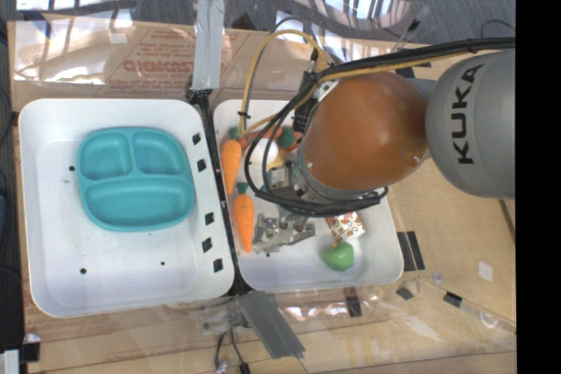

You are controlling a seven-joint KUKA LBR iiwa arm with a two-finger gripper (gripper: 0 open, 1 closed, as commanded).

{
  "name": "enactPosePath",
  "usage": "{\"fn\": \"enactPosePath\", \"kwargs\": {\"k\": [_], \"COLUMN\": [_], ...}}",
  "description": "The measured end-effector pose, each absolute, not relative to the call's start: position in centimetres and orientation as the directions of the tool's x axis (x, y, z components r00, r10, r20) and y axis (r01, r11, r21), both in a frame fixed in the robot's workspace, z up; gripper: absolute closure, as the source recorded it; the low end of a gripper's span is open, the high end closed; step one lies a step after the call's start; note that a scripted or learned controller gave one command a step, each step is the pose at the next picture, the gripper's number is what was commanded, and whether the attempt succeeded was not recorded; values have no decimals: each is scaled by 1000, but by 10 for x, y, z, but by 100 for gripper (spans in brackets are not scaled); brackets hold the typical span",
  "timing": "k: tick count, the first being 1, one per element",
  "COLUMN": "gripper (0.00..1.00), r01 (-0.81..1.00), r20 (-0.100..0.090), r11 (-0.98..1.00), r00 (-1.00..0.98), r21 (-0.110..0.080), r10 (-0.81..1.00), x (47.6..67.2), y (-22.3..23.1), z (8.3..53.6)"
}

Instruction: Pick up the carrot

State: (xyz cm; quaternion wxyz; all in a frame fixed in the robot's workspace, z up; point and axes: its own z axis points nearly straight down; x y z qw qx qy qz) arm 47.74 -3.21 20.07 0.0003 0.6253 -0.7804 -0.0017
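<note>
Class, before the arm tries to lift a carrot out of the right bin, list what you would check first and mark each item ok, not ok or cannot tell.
1. Carrot target visible: ok; two carrots, upper carrot and lower carrot, in the right bin.
2. Gripper near lower carrot: ok.
3. Jaws open: cannot tell.
4. Carrot between jaws: not ok.
5. Green fruit apart from carrots: ok.
6. Teal tray out of the way, in left bin: ok.

The grey arm (478,127) bears "KUKA" in black letters.
</note>
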Motion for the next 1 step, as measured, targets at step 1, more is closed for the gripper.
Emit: {"fn": "enactPosePath", "kwargs": {"k": [1], "gripper": [100], "r01": [-983], "r20": [-2], "r11": [-182], "r00": [182], "r21": [-1], "r10": [-983], "x": [499], "y": [-56], "z": [191]}}
